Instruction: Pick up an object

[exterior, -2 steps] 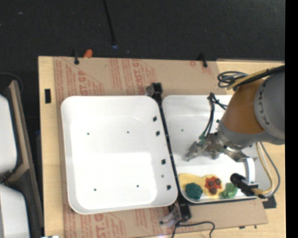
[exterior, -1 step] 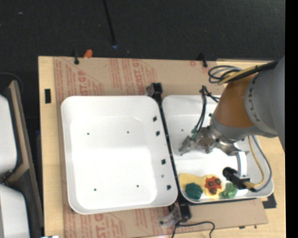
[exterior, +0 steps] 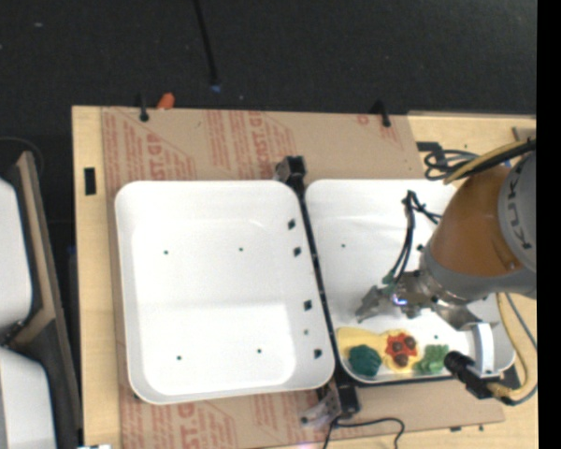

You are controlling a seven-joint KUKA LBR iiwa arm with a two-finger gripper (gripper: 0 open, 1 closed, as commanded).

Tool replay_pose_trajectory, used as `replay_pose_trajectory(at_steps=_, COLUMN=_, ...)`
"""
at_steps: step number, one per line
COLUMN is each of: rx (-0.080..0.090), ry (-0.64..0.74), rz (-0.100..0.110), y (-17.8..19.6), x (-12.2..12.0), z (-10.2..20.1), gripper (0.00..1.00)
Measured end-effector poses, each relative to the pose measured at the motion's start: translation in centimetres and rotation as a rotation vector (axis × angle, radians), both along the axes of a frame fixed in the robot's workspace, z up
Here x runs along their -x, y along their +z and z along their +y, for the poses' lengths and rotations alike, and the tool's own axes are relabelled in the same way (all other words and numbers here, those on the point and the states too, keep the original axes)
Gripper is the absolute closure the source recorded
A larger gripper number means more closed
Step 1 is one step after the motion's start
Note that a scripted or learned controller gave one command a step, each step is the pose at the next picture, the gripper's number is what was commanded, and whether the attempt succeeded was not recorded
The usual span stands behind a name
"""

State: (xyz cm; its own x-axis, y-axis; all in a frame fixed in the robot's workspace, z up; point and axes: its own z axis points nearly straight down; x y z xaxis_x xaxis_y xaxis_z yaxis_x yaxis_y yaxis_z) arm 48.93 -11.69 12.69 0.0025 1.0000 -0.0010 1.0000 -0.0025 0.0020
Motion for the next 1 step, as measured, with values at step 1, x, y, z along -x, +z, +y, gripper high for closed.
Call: replay_pose_trajectory(at_steps=1, rx=0.003, ry=-0.003, rz=-0.004, y=6.43, x=0.00, z=-7.92, gripper=0.00)
